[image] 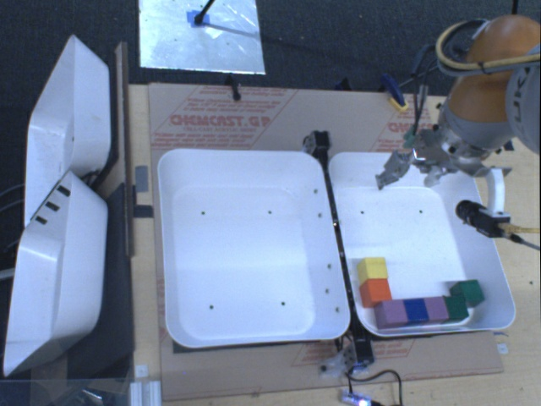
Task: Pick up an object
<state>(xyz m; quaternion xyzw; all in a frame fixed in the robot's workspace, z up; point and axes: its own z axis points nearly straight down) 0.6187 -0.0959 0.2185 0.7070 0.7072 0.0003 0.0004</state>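
I have the gripper (404, 166) hanging over the far end of the right bin (423, 201), well apart from anything worth grabbing. Its jaws carry nothing, though from this slant I cannot tell how wide they stand. The candidates lie crowded in the near corner — a yellow block (372, 268) touching an orange block (376, 291), then a purple-blue row (414, 310) and a green block (466, 293) against the wall — so I judge the yellow one easiest.

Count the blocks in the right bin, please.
6, all at its near edge: yellow block, orange block, purple block, blue block, pink block, green block. Others may hide behind them.
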